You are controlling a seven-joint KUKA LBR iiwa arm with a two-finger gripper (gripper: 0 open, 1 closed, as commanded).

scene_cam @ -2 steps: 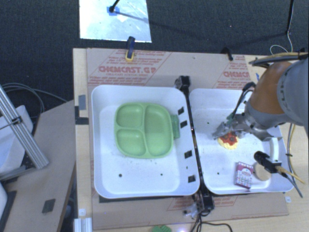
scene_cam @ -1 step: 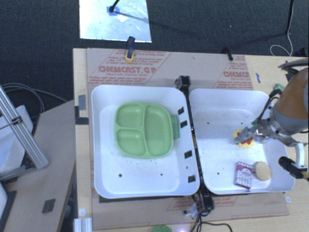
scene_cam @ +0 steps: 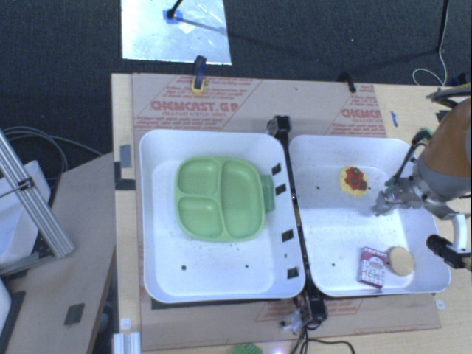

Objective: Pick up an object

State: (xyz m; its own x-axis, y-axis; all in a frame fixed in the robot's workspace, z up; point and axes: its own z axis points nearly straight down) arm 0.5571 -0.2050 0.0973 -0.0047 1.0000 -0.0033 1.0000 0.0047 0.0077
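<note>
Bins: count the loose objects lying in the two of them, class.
4. Green tray in left bin. In right bin: yellow-red piece, pink packet, tan disc. The arm may hide more.

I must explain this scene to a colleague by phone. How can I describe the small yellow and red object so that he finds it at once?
Look in the right bin, at its far half. The small round yellow piece with red on top lies there alone, left of the gripper. The pink packet and tan disc sit together at the near edge.

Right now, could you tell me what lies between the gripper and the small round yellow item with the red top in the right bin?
In the camera view, bare white bin floor separates the gripper from the small round yellow item with the red top.
</note>
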